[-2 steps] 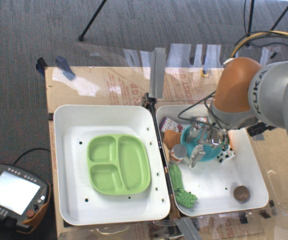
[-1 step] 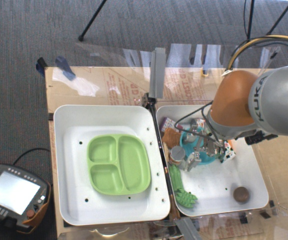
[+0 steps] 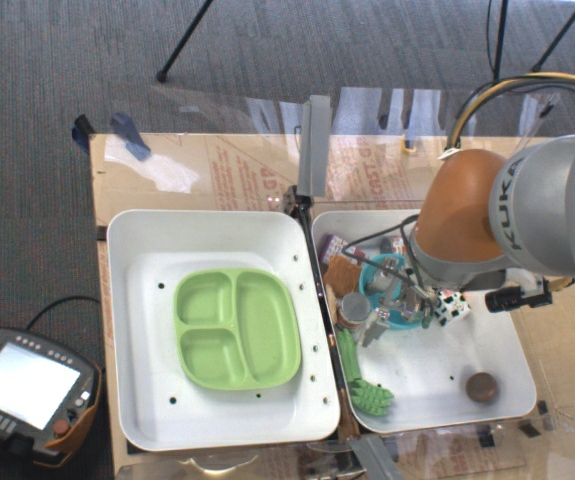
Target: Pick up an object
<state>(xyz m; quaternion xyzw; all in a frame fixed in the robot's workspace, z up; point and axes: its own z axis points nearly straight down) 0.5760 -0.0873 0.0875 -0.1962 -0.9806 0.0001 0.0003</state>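
Observation:
My gripper [image 3: 400, 320] reaches down into the right bin [image 3: 422, 408] from under the grey arm and its orange band [image 3: 464, 208]. It stands open, its two grey fingers [image 3: 375, 330] spread over the front rim of a teal bowl [image 3: 379, 271]. Nothing is visibly held between them. A grey cup [image 3: 353, 309] sits just left of the gripper. A white block with black dots [image 3: 453, 308] lies just right of it. A brown round piece [image 3: 482, 387] rests near the bin's front right corner. A green toy [image 3: 367, 392] lies along the front left wall.
The left bin [image 3: 142, 268] holds a green divided plate [image 3: 237, 328]. A brown item [image 3: 340, 274] and a purple item [image 3: 331, 245] crowd the right bin's back left corner. A grey divider post [image 3: 314, 148] stands behind the bins. A teach pendant [image 3: 27, 388] lies on the floor at left.

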